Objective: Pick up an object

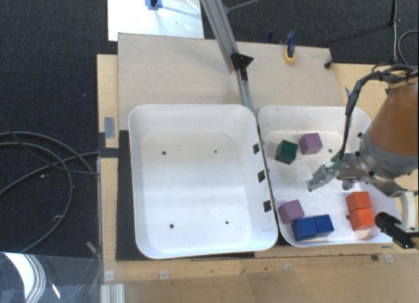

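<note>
My gripper [319,178] hangs over the middle of the right bin [270,125], reaching in from the right. Nothing shows between its grey fingers. A dark green block [286,152] and a purple block [310,143] lie up and to the left of it. A second purple block [291,211] and a blue block [312,227] sit below it near the bin's front edge. An orange block [359,211] rests at the front right, just below the wrist.
The left bin [193,180] sits beside the right one, their rims meeting at a divider with black clips. A grey pole [222,30] slants down to the bins' back edge. Cables lie on the floor at left.
</note>
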Motion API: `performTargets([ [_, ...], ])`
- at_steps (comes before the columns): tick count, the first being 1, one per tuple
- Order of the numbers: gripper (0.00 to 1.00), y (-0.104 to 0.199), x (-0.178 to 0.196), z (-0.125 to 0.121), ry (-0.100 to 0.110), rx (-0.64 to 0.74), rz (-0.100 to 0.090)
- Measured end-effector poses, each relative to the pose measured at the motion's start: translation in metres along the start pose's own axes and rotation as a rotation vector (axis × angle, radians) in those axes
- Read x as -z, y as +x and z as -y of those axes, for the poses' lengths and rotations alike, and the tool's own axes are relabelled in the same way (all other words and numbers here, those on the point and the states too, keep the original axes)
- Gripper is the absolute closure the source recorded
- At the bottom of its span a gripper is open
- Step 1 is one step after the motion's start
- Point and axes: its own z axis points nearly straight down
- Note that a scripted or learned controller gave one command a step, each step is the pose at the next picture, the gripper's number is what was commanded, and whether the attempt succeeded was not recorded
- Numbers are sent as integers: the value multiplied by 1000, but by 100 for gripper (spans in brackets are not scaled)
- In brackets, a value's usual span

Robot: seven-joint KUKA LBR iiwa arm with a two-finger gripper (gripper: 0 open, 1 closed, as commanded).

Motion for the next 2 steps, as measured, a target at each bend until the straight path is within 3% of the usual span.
performTargets([
  [1,0,-22,-71,-67,3,3,2],
  [2,0,-2,-121,-113,1,6,0],
])
